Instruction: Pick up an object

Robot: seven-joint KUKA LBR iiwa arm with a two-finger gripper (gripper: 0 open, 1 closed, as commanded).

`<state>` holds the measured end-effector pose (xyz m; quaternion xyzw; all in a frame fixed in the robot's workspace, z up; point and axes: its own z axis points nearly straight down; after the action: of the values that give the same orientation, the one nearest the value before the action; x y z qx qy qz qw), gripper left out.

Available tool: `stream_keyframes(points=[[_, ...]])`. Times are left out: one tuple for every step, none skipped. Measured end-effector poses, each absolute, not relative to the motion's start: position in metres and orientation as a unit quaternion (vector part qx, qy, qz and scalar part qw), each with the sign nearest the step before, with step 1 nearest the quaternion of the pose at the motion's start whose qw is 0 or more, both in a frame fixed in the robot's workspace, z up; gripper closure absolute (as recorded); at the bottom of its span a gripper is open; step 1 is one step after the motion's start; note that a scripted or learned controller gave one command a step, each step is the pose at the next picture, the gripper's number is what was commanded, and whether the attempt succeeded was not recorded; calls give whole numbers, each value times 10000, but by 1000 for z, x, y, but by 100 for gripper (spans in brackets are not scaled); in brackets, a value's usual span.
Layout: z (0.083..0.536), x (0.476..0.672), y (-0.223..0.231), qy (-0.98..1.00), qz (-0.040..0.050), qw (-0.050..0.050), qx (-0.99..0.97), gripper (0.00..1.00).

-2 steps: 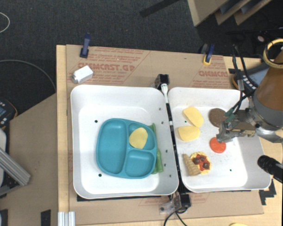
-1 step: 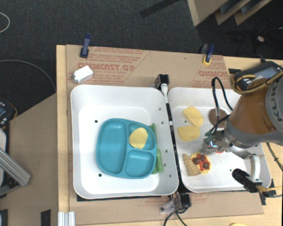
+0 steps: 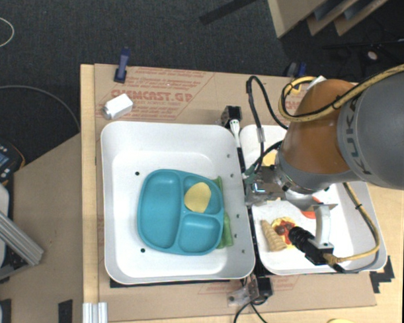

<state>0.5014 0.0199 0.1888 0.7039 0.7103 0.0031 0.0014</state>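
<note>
Poised over right bin (image 3: 350, 229) with gripper (image 3: 266, 187) by its 9 o'clock wall, grip state impossible to tell, tan ridged piece (image 3: 273, 234) near gripper's 6 o'clock.

Tray (image 3: 160, 212) in left bin (image 3: 123, 155); disc (image 3: 198, 197) in tray's upper-right compartment.

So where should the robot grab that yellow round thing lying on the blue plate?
Likely from straight above, pinching across the narrower left-right sides of the pale yellow oval piece. It seems to lie flat in a compartment of the teal divided plastic plate, whose raised ridges would block a sideways approach.
</note>
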Motion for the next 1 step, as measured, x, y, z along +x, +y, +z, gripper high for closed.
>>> stream_keyframes(points=[[303,480,-8,7068,33,35,7074,100]])
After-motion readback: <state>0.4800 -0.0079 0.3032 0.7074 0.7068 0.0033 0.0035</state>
